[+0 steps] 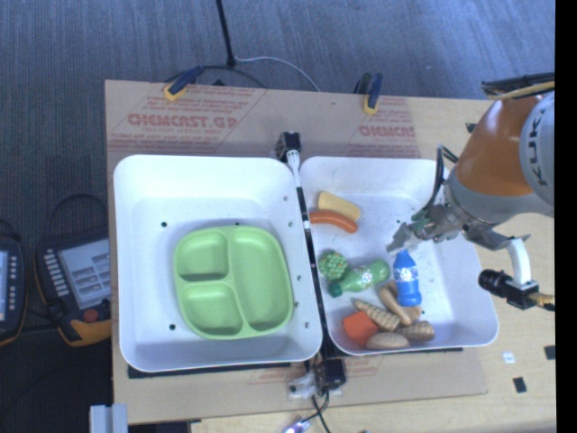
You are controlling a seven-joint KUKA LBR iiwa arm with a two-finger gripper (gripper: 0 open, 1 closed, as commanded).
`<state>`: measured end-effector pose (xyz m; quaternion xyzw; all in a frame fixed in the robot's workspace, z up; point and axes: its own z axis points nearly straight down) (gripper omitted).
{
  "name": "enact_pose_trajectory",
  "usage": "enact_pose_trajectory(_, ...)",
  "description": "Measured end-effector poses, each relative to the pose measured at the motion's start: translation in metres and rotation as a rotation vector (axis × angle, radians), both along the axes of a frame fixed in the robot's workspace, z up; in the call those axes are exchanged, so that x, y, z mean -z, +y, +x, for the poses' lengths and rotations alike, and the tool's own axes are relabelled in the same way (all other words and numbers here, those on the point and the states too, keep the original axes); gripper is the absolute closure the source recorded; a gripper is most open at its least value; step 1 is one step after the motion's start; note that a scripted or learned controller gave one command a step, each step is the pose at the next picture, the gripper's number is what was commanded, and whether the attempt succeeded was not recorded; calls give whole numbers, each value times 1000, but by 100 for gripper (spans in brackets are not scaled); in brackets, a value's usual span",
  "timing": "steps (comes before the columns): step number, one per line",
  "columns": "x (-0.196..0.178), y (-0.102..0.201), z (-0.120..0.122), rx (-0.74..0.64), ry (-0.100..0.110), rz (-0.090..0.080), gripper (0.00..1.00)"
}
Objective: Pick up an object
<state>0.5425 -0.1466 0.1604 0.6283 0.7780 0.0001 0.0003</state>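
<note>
Gripper (407,235) is seen just above the small blue bottle (407,278); finger state cannot be told. Bottle is judged light, stiff, slippery, best taken across its middle.

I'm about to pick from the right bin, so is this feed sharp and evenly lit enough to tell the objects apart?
Camera view: lighting is soft and even, with mild shadows along the bin walls; the picture is slightly soft all over, so the small toy foods beside the blue bottle blur together at their edges; the gripper is too blurred to read; the green divided plate reads clearly.
</note>
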Motion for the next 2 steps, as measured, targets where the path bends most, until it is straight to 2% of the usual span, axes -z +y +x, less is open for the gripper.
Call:
enact_pose_trajectory(1,-24,68,-24,-84,2,0,100)
enact_pose_trajectory(2,-24,68,-24,-84,2,0,0)
